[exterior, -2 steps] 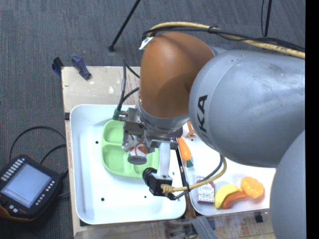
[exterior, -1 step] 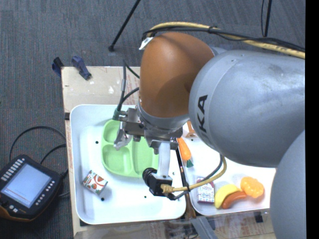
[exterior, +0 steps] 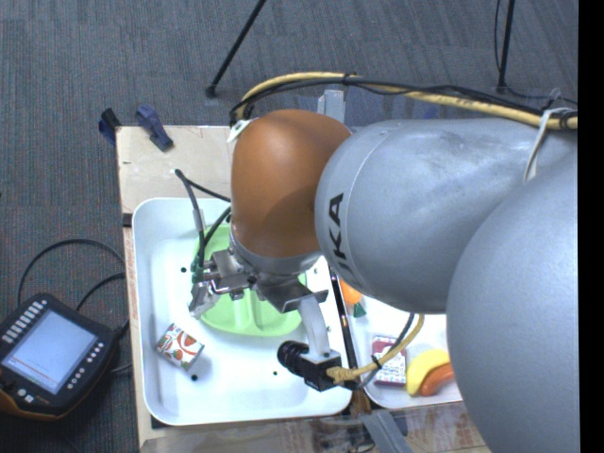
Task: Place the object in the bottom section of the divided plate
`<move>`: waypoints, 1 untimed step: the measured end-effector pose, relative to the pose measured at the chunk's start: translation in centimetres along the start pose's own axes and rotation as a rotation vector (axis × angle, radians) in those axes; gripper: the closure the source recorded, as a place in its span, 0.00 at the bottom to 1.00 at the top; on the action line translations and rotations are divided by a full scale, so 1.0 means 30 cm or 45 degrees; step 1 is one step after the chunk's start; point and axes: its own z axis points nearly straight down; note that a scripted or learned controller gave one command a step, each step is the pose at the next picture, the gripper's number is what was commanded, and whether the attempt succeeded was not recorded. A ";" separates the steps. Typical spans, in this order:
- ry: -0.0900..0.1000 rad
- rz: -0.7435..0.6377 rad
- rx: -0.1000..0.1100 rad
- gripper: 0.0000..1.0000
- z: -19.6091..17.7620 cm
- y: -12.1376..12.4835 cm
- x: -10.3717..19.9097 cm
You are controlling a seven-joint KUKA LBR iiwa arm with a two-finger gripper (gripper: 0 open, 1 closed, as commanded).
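Note:
A green divided plate (exterior: pixel 247 315) lies in the left white bin (exterior: pixel 151 253), mostly hidden under the arm's wrist. My gripper (exterior: pixel 202 297) hangs over the plate's left edge, below the orange band. A small red and white carton (exterior: pixel 179 344) lies on the bin floor just below and left of the gripper, apart from it. Nothing can be seen held in the gripper.
The right bin (exterior: pixel 415 399) holds an orange piece (exterior: pixel 351 296), a red and white packet (exterior: pixel 385 357) and a yellow and orange fruit (exterior: pixel 429 372). A black fitting (exterior: pixel 302 359) on the arm hangs over the left bin's lower right. A teach pendant (exterior: pixel 52 352) lies on the floor at left.

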 end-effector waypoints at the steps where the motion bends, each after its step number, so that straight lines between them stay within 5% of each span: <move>1: 0.001 0.438 -0.004 0.00 -0.141 0.255 -0.010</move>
